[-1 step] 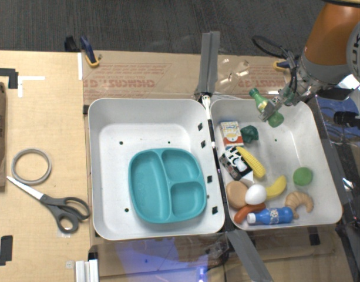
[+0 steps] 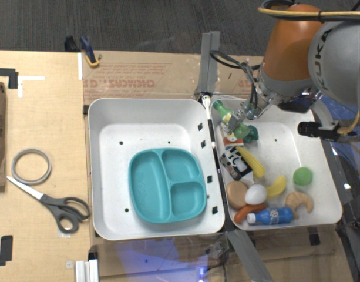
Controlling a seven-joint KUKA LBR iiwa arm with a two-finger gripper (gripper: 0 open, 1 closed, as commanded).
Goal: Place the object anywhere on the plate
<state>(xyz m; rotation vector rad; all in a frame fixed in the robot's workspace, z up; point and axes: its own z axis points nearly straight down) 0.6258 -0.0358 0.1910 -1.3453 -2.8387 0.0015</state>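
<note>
The arm (image 2: 303,40) comes in from the upper right of the frame, its orange band over the top edge of the right bin (image 2: 320,216). The gripper (image 2: 245,115) sits low in that bin's upper left corner, right at a green bottle (image 2: 235,122) lying there. Whether it is wide, narrow or gripping the bottle cannot be told; the wrist and cables hide that part.

The teal plate (image 2: 168,184) lies in the left bin (image 2: 109,134), slightly right of that bin's centre, with three compartments. It is well apart from the gripper, across the wall between the two bins.

Below the bottle in the right bin lie a dark packet (image 2: 235,160), a corn cob (image 2: 252,161), a banana (image 2: 278,185), a green ball (image 2: 303,176), a white egg (image 2: 255,193), a tan roll (image 2: 236,194), a croissant (image 2: 300,201), a blue-and-white bottle (image 2: 272,217) and a red sausage (image 2: 243,212) along the lower edge.

On the bench at the left of the frame lie a tape roll (image 2: 31,165) and scissors (image 2: 53,204) just below it.
</note>
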